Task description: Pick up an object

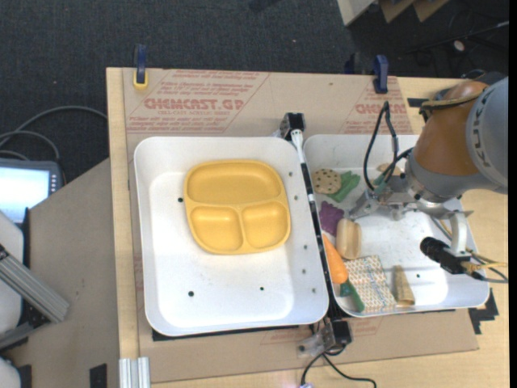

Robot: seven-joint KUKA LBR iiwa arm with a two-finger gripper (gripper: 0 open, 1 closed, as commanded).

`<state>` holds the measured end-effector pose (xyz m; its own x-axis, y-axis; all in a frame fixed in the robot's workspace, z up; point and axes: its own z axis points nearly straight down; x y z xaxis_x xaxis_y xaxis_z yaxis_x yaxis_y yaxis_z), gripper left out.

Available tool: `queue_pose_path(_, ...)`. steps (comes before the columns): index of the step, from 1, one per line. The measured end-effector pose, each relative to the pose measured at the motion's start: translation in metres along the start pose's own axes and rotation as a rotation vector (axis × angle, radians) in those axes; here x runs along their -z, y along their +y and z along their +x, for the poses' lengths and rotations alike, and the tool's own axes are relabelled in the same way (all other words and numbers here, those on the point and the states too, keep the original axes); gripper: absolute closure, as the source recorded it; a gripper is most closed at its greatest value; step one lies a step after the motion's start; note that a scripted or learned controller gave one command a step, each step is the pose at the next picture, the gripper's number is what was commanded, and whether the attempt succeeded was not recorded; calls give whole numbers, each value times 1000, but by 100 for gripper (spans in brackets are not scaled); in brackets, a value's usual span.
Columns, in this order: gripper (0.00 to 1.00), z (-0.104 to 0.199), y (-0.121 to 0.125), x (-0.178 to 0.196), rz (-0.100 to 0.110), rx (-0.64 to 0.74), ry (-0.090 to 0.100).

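Over the right bin (389,247), the gripper (381,204) hovers in approach; whether it is wide or narrow, I cannot tell. A beige roll (349,237) lies just left. Next, it probably needs to align and descend.

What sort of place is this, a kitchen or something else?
Probably a robotics lab bench, not a kitchen: a grey robot arm works over a white bin of small food-like items, beside another white bin holding a yellow divided plate.
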<state>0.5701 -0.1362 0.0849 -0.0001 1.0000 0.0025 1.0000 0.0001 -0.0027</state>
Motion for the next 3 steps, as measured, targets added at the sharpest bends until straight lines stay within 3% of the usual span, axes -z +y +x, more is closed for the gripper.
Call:
queue_pose_path(1,0,47,-40,-1,3,3,1)
queue_pose_path(2,0,43,-55,-1,1,-1,-1)
queue_pose_path(3,0,43,-40,-1,-6,0,-4)
